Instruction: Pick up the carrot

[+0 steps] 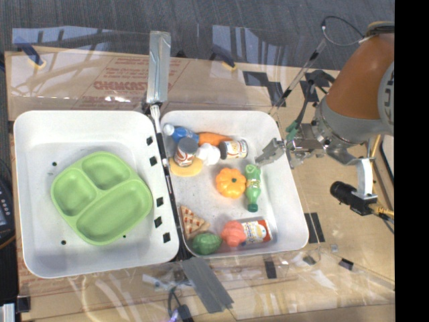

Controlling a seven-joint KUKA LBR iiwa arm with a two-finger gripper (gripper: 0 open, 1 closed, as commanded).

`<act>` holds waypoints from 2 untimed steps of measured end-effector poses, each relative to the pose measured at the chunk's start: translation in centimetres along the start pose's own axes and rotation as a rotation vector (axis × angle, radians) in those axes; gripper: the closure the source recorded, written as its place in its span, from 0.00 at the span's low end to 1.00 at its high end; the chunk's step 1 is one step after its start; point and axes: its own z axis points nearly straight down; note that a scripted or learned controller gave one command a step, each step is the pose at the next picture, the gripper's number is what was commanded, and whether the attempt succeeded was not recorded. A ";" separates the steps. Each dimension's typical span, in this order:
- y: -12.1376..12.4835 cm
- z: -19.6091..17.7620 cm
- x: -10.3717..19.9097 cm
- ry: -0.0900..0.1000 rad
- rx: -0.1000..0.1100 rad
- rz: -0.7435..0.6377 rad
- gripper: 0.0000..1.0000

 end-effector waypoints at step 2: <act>4.5 14.7 1.9 0.001 0.002 -0.080 1.00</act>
